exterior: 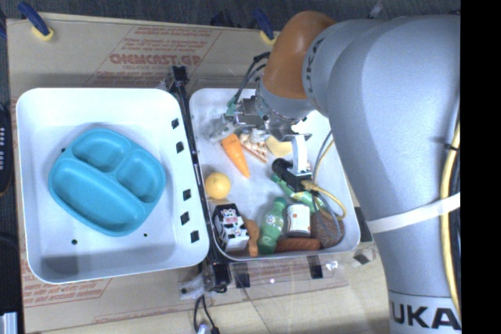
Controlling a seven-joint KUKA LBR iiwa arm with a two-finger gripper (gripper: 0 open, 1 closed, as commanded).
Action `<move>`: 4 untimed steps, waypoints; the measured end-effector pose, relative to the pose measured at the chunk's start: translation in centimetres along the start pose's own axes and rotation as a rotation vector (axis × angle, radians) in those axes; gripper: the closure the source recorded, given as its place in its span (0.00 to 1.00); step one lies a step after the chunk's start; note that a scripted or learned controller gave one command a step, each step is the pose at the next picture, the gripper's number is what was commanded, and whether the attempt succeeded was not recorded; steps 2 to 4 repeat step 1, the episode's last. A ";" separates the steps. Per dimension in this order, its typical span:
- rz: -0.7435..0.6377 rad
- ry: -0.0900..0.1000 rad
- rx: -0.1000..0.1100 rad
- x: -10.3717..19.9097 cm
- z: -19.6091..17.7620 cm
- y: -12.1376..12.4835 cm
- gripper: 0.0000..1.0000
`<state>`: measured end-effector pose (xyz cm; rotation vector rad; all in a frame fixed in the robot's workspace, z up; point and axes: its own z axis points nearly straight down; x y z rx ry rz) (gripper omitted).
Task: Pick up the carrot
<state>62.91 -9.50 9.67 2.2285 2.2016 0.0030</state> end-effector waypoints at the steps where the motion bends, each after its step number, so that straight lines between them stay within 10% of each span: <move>1: -0.005 0.000 0.003 0.0 -1.2 0.1 1.00; 4: -0.005 0.000 0.003 0.0 -1.2 0.1 1.00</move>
